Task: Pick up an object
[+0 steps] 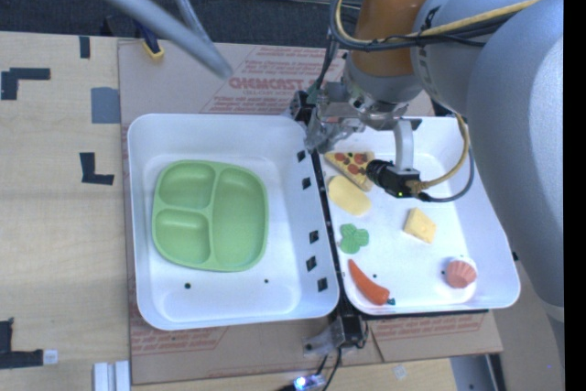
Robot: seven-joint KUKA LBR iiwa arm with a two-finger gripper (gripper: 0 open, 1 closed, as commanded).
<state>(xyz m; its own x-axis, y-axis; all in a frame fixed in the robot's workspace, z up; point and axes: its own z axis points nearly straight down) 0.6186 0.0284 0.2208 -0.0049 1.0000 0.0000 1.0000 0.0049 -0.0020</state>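
Observation:
The right bin [485,233] holds several toy foods. A pizza slice [351,165] lies at its top left, with a pale yellow oval piece [349,195] just below it. Further down are a green broccoli piece [353,238], a yellow cheese wedge [420,224], a red-orange pepper [369,284] and a pink-red round piece [460,272]. My gripper [320,125] hangs low over the bin's top-left corner, right above and left of the pizza slice. The wrist body hides its tip.
The left bin [146,288] holds a green divided plate [210,215]. A ridge with black clips [316,224] separates the two bins. A black cable [439,183] loops from the wrist over the right bin. The arm's grey bulk covers the upper right.

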